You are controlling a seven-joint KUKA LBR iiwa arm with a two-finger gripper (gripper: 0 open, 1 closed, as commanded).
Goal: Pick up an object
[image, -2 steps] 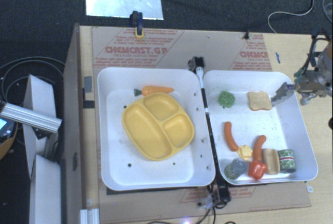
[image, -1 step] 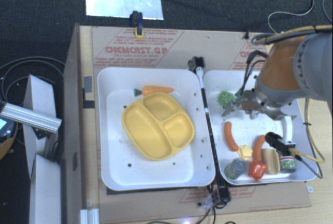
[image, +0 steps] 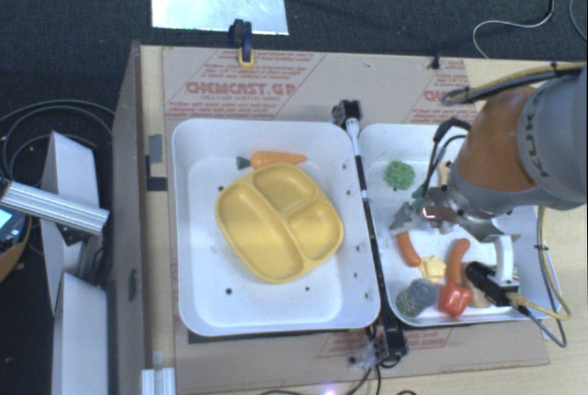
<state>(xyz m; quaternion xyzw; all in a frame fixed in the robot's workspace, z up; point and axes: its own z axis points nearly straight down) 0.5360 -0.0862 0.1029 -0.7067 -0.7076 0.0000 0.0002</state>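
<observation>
Whether the tool (image: 424,211) is spread or closed, or has hold of anything, cannot be told; it hangs low inside the right bin (image: 381,141). Candidates lie in that bin's near half: a small orange sausage (image: 407,247) just below the tool, a red pepper (image: 453,298), a grey can (image: 418,297). They look like light, stiff plastic toys, smooth and liable to slip; the sausage is best pinched across its narrow middle. The cardboard under the bins reads "CHEMCAST GP" (image: 241,90).
</observation>
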